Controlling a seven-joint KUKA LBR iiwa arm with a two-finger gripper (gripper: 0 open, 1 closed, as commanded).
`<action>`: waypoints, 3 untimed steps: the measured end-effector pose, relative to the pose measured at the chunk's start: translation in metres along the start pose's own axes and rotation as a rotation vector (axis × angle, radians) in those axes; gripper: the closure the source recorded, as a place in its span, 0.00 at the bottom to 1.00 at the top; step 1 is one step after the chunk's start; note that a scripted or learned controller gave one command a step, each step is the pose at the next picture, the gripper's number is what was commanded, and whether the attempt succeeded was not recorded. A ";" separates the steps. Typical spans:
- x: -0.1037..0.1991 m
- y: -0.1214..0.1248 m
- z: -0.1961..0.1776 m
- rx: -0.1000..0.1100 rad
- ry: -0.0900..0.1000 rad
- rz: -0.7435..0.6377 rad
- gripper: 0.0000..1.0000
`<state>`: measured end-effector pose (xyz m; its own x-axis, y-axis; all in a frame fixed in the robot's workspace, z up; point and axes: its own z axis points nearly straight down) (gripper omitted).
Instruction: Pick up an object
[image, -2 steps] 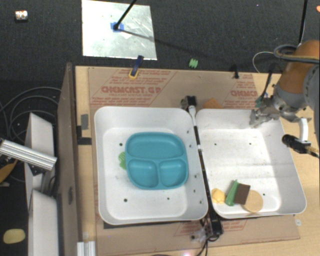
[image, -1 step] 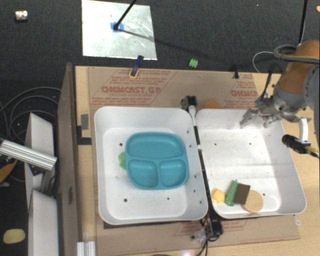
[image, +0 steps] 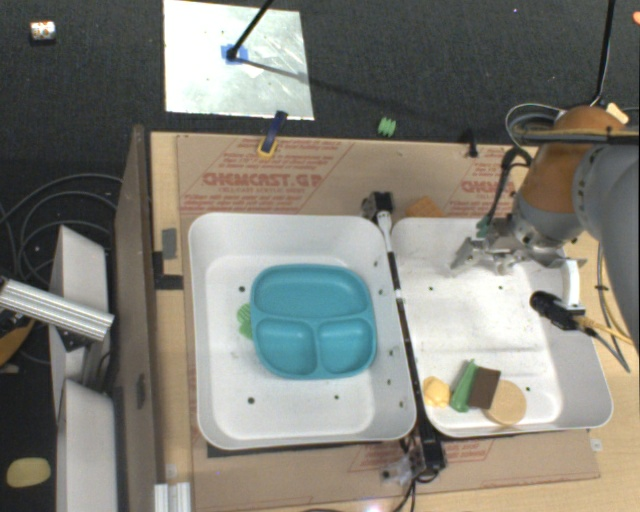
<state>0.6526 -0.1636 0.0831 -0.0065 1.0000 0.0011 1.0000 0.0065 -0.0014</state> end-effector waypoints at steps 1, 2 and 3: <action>-0.044 -0.045 -0.165 -0.016 -0.008 0.009 0.00; -0.040 -0.039 -0.064 0.002 0.000 0.005 0.00; -0.043 -0.085 -0.105 -0.002 -0.001 0.007 0.00</action>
<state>0.5681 -0.2069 0.1881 0.0006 1.0000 -0.0004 1.0000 -0.0006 0.0010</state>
